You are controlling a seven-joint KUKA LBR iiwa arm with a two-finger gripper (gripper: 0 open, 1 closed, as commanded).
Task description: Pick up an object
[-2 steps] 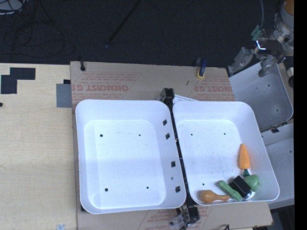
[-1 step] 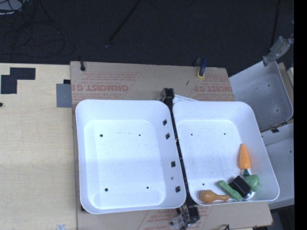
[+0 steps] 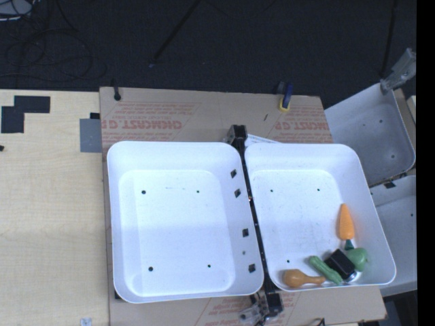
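Four toys (image 3: 331, 263) clustered, right bin (image 3: 299, 161) near corner; black one (image 3: 340, 264) overlapping green (image 3: 325, 269).

A small black object (image 3: 340, 264) lies across a green toy (image 3: 331, 267) in the right bin (image 3: 299, 156), hiding the toy's middle; what the black object is cannot be told. At the bottom edge, a dark clamp-like fitting (image 3: 262, 309) is cut off.

One fixed camera looks down at a slant from above the worktop (image 3: 47, 202), far enough back to frame both white bins (image 3: 177, 156) whole.
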